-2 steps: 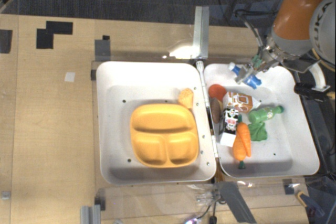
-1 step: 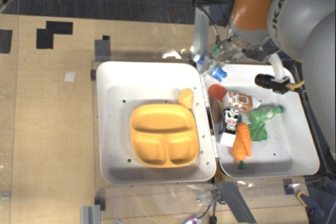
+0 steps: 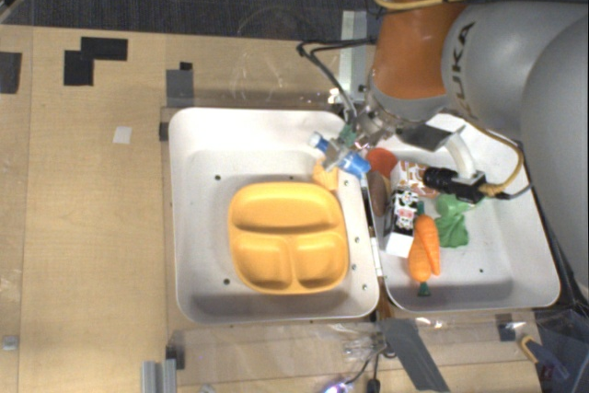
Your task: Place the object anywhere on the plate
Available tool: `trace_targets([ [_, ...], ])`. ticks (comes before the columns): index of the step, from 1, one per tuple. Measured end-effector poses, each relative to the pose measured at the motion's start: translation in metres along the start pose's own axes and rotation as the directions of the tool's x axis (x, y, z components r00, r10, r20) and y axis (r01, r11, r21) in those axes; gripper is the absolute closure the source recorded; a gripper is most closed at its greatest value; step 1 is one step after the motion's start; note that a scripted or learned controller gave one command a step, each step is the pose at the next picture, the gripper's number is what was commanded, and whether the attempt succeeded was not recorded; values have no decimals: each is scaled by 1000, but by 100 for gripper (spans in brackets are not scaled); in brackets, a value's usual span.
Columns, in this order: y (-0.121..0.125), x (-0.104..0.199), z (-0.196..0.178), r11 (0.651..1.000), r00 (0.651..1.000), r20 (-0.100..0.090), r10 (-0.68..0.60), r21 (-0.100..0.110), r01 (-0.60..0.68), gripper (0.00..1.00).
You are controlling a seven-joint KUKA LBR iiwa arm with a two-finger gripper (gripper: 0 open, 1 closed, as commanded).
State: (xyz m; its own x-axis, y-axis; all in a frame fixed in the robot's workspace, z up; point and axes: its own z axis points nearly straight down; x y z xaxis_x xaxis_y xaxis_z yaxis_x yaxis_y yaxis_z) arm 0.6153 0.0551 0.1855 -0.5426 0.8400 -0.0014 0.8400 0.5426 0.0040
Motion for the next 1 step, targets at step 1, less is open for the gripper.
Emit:
trace_targets([
  [1, 45, 70, 31, 977, 977, 0, 212, 0, -212, 100],
])
